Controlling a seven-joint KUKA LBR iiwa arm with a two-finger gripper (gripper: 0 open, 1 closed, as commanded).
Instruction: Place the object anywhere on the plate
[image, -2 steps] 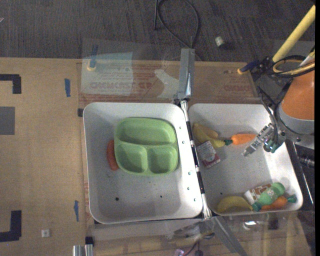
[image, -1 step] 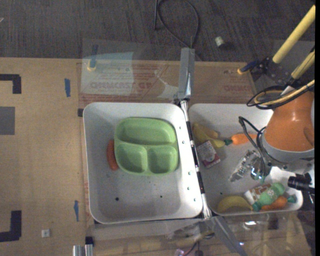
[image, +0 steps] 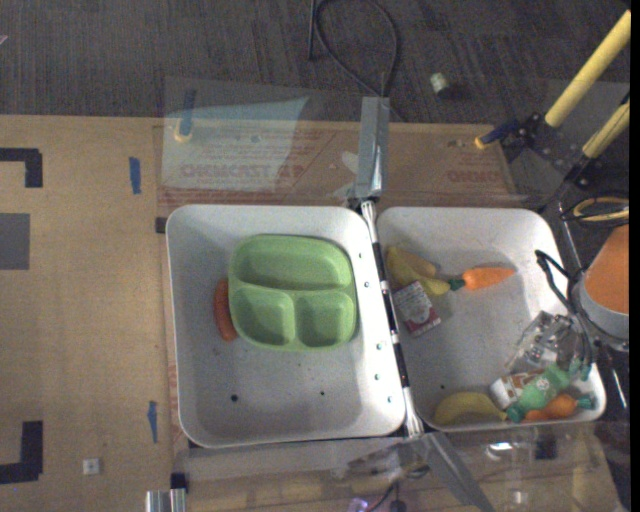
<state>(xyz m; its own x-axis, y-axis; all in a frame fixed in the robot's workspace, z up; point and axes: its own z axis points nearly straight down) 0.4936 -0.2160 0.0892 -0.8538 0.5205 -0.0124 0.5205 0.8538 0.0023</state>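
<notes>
A green divided plate (image: 293, 291) lies in the left bin (image: 200, 390), toward its back. An orange sausage-shaped piece (image: 223, 310) rests against the plate's left edge on the bin floor. My gripper (image: 552, 346) hangs low over the right bin (image: 470, 340), near its right wall, under the orange band of the arm (image: 612, 278). Just below the gripper sits a cluster: a green bottle (image: 545, 387), a small orange piece (image: 560, 405) and a yellow banana (image: 468, 405). I see nothing clearly held in the gripper.
At the back of the right bin lie a second banana (image: 412, 268), an orange carrot (image: 486, 277) and a pink-and-white packet (image: 417, 307). A metal divider (image: 385, 320) separates the bins. Yellow-handled tools (image: 590, 75) stand beyond the bench at the back right.
</notes>
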